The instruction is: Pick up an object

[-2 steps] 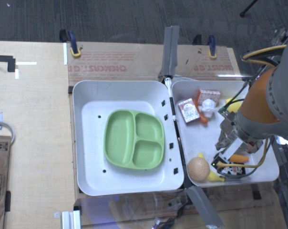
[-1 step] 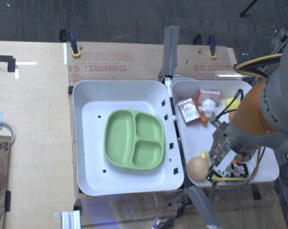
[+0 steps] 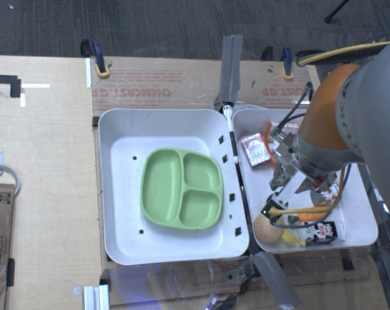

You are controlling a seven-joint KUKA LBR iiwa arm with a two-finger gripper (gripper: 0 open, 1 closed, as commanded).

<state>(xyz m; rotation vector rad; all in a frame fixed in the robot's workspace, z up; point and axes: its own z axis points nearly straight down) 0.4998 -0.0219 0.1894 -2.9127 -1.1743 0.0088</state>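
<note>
The tool hung low in the right bin, its grip impossible to judge, just above a tan ball and yellow piece, while the green divided plate lay in the left bin.

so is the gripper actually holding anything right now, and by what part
It cannot be told. The gripper is low in the right bin among the clutter, above a tan rounded object, but no item is visibly between its fingers.

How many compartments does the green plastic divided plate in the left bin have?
3. On the green plastic divided plate: one long compartment along its left side, two smaller ones on its right side, one above the other. None look hidden.
</note>
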